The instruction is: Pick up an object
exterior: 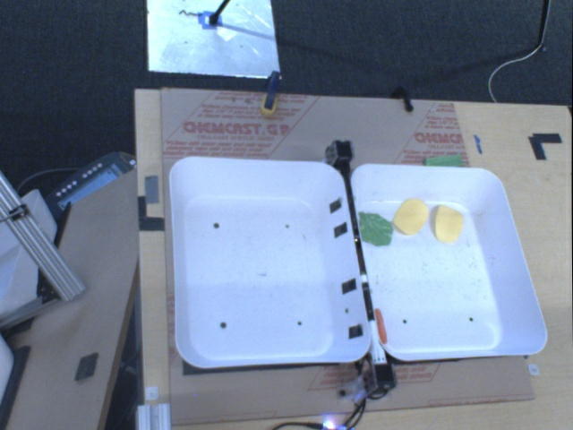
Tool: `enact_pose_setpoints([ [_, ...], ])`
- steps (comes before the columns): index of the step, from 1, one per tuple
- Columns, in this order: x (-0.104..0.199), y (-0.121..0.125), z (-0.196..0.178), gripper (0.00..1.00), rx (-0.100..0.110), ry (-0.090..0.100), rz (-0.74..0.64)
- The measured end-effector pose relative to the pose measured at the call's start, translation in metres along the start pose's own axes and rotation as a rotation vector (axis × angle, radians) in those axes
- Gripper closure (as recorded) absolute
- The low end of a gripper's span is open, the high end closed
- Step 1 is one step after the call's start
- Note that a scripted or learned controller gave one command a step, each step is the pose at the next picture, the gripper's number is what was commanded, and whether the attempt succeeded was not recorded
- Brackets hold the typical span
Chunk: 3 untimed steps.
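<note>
Orange obj (380,326) half-hidden by bin (515,231) rim

At nine o'clock, a metal frame (36,249) runs off the left edge. The orange sliver (380,325) at six o'clock in the right bin (515,267) is too small to identify. Printing on the cardboard sheet (237,125) beneath is partly covered by both bins.

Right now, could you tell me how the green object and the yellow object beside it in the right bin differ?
The green piece is darker and irregular in outline; the yellow piece is pale and rounded. The green piece lies nearer the divider between the bins, close to the right bin's left wall; the yellow piece sits further in, slightly higher in the view. Both look flat and lie in that bin's upper part, close together.
</note>
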<state>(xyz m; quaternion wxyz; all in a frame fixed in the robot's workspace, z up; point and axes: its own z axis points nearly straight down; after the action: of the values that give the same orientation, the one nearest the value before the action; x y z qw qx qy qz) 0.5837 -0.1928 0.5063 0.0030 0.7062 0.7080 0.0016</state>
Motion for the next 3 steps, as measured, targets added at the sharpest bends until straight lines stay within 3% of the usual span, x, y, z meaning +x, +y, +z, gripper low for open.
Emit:
enact_pose_setpoints([
  [1,-0.015,-0.066,-0.015,1.0,0.001,0.0,0.004],
  [2,-0.014,-0.098,-0.031,1.0,0.001,0.0,0.002],
  [3,0.035,-0.098,0.122,1.0,0.018,0.007,-0.005],
])
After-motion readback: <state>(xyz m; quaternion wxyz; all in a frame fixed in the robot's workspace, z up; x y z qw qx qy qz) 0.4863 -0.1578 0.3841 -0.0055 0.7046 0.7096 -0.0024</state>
